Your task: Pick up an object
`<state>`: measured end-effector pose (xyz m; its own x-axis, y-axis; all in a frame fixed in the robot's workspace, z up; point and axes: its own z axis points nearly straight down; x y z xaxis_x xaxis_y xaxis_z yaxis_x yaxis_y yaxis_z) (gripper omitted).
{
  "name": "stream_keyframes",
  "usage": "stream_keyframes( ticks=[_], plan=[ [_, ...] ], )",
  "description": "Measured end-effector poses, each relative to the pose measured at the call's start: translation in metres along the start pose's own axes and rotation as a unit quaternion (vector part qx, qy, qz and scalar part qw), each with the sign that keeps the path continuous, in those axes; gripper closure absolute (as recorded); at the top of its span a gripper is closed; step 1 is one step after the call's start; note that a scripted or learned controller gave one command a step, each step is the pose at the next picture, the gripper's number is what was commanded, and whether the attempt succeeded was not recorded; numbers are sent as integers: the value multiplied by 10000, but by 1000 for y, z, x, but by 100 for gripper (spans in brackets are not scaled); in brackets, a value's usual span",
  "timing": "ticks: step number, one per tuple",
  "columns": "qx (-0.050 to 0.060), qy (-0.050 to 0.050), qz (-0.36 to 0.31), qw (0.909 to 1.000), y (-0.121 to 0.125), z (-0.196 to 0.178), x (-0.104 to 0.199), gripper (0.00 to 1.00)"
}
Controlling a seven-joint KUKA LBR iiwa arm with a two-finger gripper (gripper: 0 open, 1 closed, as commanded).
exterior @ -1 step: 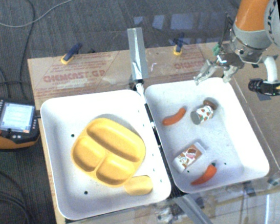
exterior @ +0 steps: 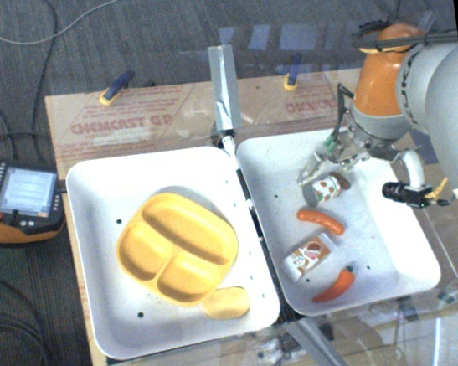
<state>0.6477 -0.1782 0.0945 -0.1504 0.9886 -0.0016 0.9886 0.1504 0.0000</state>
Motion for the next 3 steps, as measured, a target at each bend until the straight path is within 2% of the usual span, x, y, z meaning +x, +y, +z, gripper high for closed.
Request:
stream_keyframes(
  ticks=[1, 2, 3],
  plan=[
    [-57, -35, -370, 9993, -45, 4, 36, 0],
    [-68, -30, -213, 9997, -104, 4, 39, 0],
    [-94, -47, -47, 9999, -131, 3, 49, 0]
  ],
)
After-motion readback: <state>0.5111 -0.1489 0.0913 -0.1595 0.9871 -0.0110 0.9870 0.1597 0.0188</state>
